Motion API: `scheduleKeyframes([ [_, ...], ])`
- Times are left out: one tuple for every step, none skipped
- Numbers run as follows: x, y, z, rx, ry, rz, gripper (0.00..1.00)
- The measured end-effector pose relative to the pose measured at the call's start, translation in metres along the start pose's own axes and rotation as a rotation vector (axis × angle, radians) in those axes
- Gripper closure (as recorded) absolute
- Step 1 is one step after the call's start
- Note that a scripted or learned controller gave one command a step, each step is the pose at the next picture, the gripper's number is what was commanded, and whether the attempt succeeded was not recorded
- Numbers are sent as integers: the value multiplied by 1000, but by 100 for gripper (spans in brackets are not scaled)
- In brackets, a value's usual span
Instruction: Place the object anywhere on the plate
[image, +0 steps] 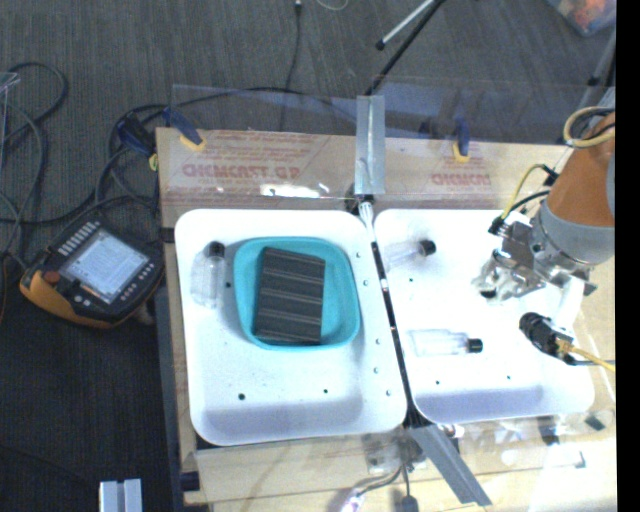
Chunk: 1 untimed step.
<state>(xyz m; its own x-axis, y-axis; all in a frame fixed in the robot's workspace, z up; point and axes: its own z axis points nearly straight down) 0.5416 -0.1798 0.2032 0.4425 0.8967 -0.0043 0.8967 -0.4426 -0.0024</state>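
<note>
Dark ridged block (290, 295) lies on teal plate (345, 300) — end effector (497, 280) over right bin (500, 390), grip state unclear.

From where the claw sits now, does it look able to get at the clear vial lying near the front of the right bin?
Probably yes. The claw hangs over the right bin, and the clear vial lies in the open with nothing over or against it.

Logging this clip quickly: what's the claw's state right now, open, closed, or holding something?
Claw: over the right bin, near its far right side; whether it is open or closed cannot be told, and no object is visible in it.
</note>
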Motion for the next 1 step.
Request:
scheduleKeyframes([
  [0,0,0,0,0,0,0],
])
